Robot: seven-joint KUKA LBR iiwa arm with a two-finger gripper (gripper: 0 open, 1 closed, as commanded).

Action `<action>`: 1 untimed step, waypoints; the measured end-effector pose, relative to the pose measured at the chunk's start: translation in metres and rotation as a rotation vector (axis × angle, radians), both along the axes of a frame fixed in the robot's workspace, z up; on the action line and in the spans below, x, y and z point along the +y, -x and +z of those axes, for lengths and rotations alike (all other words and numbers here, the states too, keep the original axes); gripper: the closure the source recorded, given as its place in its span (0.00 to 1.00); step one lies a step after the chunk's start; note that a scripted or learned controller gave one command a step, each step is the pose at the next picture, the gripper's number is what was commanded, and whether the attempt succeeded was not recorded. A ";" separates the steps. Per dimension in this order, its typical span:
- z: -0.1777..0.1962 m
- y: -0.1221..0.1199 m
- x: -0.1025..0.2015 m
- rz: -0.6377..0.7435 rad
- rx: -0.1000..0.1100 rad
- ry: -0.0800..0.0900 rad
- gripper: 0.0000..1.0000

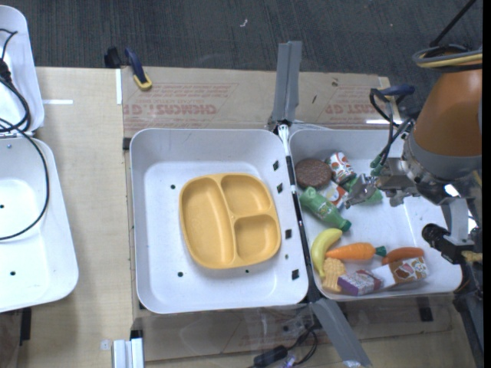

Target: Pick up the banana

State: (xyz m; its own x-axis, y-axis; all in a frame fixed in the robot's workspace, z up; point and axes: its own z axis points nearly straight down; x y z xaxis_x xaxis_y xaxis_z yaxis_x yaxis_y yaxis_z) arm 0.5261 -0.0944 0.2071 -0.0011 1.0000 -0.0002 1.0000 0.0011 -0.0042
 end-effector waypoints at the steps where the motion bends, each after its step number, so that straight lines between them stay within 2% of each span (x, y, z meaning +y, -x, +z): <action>1: -0.117 0.040 0.001 0.085 0.000 -0.001 0.00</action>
State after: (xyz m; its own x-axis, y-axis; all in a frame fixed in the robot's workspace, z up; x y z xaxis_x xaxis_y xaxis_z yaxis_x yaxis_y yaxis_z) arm 0.4865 -0.0936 0.0901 -0.0855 0.9963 0.0009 0.9963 0.0855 -0.0043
